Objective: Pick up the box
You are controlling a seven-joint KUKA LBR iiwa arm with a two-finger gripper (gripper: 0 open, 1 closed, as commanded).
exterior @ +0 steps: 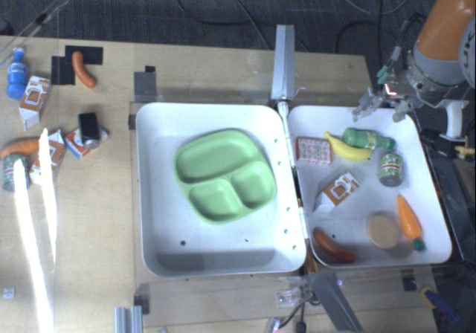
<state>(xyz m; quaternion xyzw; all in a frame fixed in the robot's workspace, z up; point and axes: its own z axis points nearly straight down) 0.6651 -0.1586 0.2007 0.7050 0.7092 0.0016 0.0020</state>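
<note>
The box [313, 150] is small, flat and red-patterned, and lies at the far left of the right bin [439, 238], close to the divider. A yellow banana [348, 147] lies just to its right. My gripper [383, 106] hangs over the far rim of the right bin, to the right of and beyond the box and well apart from it. Its two fingers are spread open and there is nothing between them. The grey wrist with its orange band rises to the upper right.
The right bin also holds a green bottle [370, 138], a can [390, 167], a white-brown carton [341, 189], a carrot [408, 218], a tan disc [384, 230] and a sausage [333, 245]. A green divided plate [224, 174] lies in the left bin [152, 175]. Loose items lie on the bench at left.
</note>
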